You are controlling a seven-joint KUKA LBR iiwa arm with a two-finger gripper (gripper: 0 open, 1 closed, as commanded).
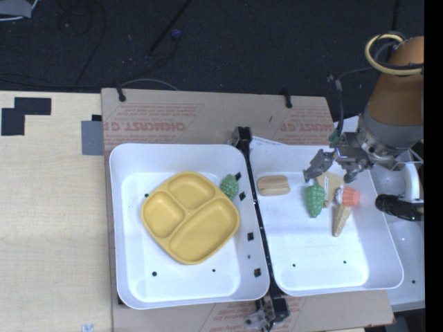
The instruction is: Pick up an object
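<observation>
Clearance is what you should watch here, because your gripper [333, 164] hangs over the far edge of the right-hand shallow white bin [387, 268] with its two dark fingers spread apart and nothing between them. The nearest candidates lie just on the near side of it: a green bumpy toy vegetable [315, 199], a pale tan cone-shaped piece [340, 218] with an orange-red cap [350, 197] at its far end, and a slim cream stick [328, 185] between them, all crowded together in the far half of that bin. The green piece and the cone both run with their long axis from the bin's far edge toward its near edge, so you would likely need the fingers to close across them, side to side. A tan rounded bread-like block [273, 185] sits apart, nearer the divider between the bins, lying crosswise. From the gripper, the green piece is toward the near edge and slightly toward the divider; the cone is about as close, toward the near edge. You have only one arm, so reach is no question. In the left-hand white bin [131, 282] a yellow three-section plastic plate [190, 216] fills the middle, with a small green leafy toy [229, 184] just off its far-right rim, well apart from the gripper. Crowding could make you nudge a neighbour.
</observation>
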